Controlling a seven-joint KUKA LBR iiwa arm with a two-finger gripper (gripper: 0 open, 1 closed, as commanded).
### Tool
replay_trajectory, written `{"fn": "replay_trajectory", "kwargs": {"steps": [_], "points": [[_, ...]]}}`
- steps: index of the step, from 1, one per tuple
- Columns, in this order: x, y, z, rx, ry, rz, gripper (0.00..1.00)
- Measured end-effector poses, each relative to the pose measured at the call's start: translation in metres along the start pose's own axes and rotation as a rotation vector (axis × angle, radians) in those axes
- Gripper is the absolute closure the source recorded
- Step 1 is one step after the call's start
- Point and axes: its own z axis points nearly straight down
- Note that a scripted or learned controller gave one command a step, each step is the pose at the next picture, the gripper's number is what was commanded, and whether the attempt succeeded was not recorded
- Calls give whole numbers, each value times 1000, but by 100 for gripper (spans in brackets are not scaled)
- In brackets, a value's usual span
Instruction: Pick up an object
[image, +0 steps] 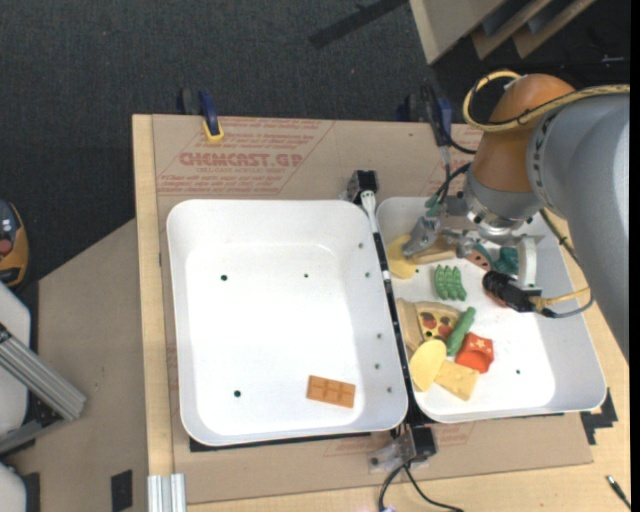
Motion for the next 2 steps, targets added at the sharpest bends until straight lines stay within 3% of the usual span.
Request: {"fn": "replay_trajectory", "kwargs": {"steps": [1, 2], "points": [[88, -2, -96, -9, 5, -9, 100], [141, 26, -231, -16, 4, -7, 100]]}}
